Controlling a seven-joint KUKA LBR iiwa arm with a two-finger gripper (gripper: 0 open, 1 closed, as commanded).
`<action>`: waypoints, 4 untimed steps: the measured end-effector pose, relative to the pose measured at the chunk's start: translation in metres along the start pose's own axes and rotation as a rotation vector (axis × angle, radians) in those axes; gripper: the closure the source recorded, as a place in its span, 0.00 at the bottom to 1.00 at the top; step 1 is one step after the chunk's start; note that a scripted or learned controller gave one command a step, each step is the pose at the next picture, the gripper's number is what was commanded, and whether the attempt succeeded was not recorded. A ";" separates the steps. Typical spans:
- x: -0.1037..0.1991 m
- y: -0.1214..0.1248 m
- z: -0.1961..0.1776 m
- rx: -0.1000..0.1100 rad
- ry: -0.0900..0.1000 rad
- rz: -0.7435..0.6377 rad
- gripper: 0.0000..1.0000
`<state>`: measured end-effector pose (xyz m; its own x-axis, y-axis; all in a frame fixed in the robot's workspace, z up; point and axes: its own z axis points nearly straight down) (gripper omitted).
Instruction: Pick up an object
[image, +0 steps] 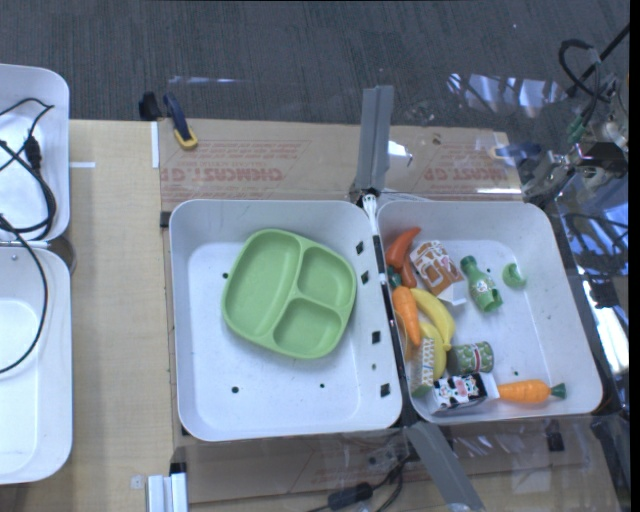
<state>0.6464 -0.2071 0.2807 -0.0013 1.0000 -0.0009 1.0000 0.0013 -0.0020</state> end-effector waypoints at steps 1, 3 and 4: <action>0.000 0.001 0.175 0.001 0.003 0.052 0.00; -0.007 -0.033 0.188 -0.002 0.010 -0.123 0.00; 0.021 0.013 0.188 -0.003 0.000 -0.073 0.00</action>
<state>0.6595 -0.1859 0.0924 -0.0742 0.9972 -0.0012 0.9972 0.0742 0.0009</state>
